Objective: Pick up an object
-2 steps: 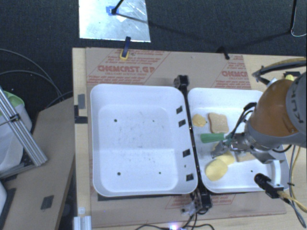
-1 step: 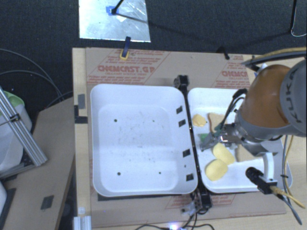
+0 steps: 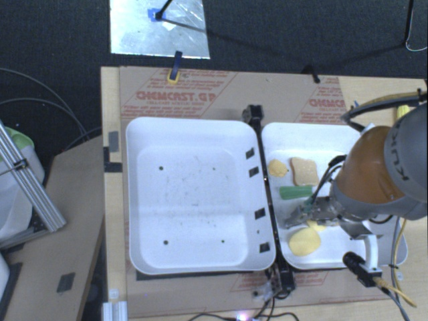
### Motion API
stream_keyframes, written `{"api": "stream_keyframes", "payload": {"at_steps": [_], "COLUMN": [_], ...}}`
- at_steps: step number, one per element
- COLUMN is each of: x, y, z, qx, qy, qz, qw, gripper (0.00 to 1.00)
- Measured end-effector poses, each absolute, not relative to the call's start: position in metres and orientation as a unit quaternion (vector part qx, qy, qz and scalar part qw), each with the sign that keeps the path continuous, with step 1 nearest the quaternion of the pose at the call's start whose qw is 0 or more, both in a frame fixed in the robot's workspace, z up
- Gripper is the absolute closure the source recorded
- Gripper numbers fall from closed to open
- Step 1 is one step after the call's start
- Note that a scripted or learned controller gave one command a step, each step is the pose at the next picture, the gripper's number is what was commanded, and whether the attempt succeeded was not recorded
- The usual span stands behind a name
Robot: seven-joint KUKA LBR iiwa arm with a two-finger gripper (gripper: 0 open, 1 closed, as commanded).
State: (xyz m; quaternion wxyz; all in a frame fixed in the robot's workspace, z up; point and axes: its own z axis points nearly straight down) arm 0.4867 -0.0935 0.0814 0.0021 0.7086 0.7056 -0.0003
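Two shallow white bins sit side by side on the counter (image 3: pixel 221 89): the left bin (image 3: pixel 194 192) and the right bin (image 3: pixel 314 134). The right bin holds four loose things: a small yellow piece (image 3: pixel 277 168) by its left wall, a tan bread-like slice (image 3: pixel 305 171) just beside it, a green bar (image 3: pixel 294 192) below those, and a pale yellow round piece (image 3: pixel 304 241) near the front rim. The arm (image 3: pixel 374 172) covers that bin's right half, hiding anything beneath. The tool (image 3: pixel 306 212) hangs low between the green bar and the round piece; whether it is open or closed I cannot tell. The left bin offers wide room.
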Motion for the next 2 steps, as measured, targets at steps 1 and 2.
{"api": "stream_keyframes", "payload": {"at_steps": [1, 2], "x": [0.511, 0.512], "y": [-0.082, -0.083], "z": [0.085, 0.097], "qx": [0.705, 0.706], "qy": [0.709, 0.708], "qz": [0.0013, 0.0028], "qw": [0.002, 0.004], "gripper": [0.0, 1.0]}}
